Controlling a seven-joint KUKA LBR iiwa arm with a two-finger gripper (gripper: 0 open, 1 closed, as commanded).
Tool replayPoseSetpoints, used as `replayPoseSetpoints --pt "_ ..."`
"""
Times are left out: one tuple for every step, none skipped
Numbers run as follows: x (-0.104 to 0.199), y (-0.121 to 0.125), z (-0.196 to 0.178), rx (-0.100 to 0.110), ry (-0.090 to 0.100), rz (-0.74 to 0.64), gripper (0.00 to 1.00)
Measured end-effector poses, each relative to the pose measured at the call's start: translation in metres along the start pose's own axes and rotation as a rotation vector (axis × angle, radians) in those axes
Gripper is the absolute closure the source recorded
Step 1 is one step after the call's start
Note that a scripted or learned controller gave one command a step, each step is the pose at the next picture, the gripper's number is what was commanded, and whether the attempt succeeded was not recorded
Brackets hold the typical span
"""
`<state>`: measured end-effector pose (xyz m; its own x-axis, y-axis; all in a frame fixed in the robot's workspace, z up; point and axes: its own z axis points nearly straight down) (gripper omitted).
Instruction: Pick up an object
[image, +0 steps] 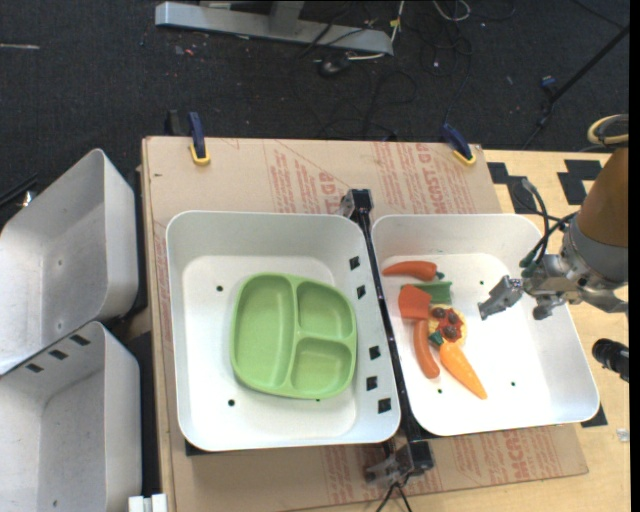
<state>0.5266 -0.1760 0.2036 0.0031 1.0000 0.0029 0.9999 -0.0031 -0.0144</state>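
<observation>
Approach step is being carried out: the gripper (497, 299) is being held above the right bin (560, 400), nothing gripped; finger spacing cannot be told. Toy vegetables (437, 328) are lying heaped near the bin's left wall. A leftward, descending move is being called for next.

- worktop (300, 170): brown cardboard sheet, matt, red print
- left bin (190, 250), right bin (560, 400): white plastic, smooth, slight sheen
- divided plate (294, 335): green plastic, matt
- toy vegetables (436, 325): glossy plastic, orange, red
- pincer (497, 299): grey metal, dull
- floor (80, 80): dark rough carpet
</observation>
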Motion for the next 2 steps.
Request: replayPoseSetpoints --pt "0.001 0.003 -0.008 -0.014 -0.003 -0.004 0.00" --pt "-0.005 0.004 0.055 -0.009 -0.002 -0.002 0.00"
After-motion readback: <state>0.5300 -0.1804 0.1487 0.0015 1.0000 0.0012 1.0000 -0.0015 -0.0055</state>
